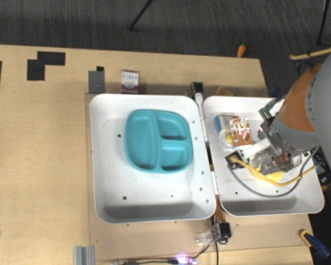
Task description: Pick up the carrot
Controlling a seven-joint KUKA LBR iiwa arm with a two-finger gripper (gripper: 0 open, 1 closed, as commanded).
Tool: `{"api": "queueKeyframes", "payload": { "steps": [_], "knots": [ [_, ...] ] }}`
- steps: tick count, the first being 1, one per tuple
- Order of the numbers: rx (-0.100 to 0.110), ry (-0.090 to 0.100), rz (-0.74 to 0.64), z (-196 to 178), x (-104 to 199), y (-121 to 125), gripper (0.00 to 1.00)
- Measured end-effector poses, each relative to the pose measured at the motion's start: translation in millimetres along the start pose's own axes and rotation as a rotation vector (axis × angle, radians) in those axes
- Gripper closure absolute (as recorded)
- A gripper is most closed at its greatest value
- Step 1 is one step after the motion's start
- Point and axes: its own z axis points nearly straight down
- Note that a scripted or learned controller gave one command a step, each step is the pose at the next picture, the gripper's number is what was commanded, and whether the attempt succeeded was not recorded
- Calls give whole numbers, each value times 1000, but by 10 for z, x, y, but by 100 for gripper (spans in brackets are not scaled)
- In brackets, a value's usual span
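My gripper (252, 158) is low inside the right bin (306, 200), near its middle, with the grey wrist and orange band above it at the right. A yellow-orange shape (271, 176) lies just under and right of the gripper; I cannot tell what it is. Touching the gripper's upper left side is a red, white and orange packet (239, 130) with a pale yellow item (229, 141) beside it. The arm's body hides whatever lies directly beneath the gripper.
A teal divided plate (157, 140) sits in the left bin (107, 197). A yellow cable (267, 184) loops over the right bin's floor below the gripper. A small printed box (130, 81) and a grey block (96, 81) stand behind the left bin.
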Motion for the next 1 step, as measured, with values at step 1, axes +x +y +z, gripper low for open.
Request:
{"api": "queueKeyframes", "payload": {
  "steps": [1],
  "knots": [
    [-2, 4, 183, -415, -64, -264, 100]
  ]
}}
